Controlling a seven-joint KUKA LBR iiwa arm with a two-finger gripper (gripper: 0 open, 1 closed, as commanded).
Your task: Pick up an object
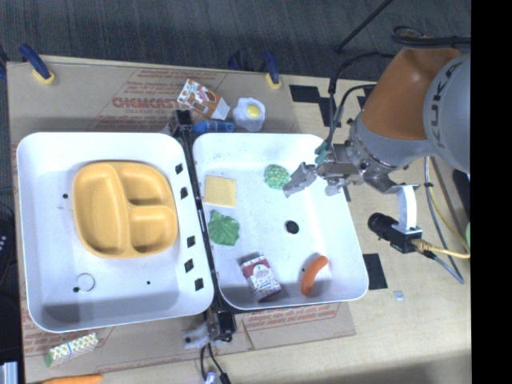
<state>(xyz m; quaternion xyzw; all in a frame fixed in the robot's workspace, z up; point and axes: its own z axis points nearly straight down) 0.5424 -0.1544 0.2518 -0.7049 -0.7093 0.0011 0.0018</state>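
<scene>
My gripper (299,179) hangs over the right bin (346,214), near its upper right part. It sits just to the right of a small green knobbly ball (276,175), very close to it or touching it. Lower in that bin lie a yellow cheese square (221,190), a green leaf piece (224,229), a small red carton (261,277) and an orange sausage-like piece (314,272). Nothing shows held in the gripper.
The left bin (32,238) holds a yellow divided plate (126,208). Behind the bins lie a fried-egg toy (250,113), a blue item (212,126) and a small printed carton (197,97). A black dot (292,228) marks the right bin's floor. Cables run at the right.
</scene>
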